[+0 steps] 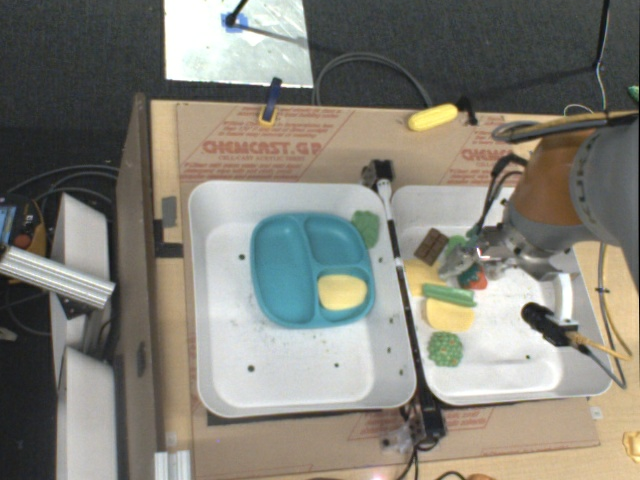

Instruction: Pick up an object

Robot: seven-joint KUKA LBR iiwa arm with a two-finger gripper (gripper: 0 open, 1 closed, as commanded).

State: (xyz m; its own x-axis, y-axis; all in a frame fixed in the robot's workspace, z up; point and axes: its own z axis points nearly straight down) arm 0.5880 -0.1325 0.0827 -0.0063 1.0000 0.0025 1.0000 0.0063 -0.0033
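We see the arm (585, 183) reaching in from the right, with its gripper (468, 260) low over the right bin (520, 368), in the middle of a tight cluster of small items. A brown block (431, 245) lies just to its upper left, a green stick (447, 294) just below it, and a yellow piece (450, 315) touches that stick. A round green object (445, 348) sits a little further down, apart from the rest. A small red thing (474, 281) shows right at the gripper, but the metal parts blur together there and we cannot tell whether the gripper is spread or drawn together, or whether it has anything.

The crowding is the main risk, as we judge it. With three or four items so close, a closing grip could catch two at once, or push the stick and yellow piece aside and come up with nothing. The stick is thin and lies flat, so it may slip out. The bin's dividing wall (400, 288) is also near and could block a sideways approach.

The left bin (230, 368) holds a blue tray (290, 278) with a yellow lump (342, 292), well apart from the gripper.
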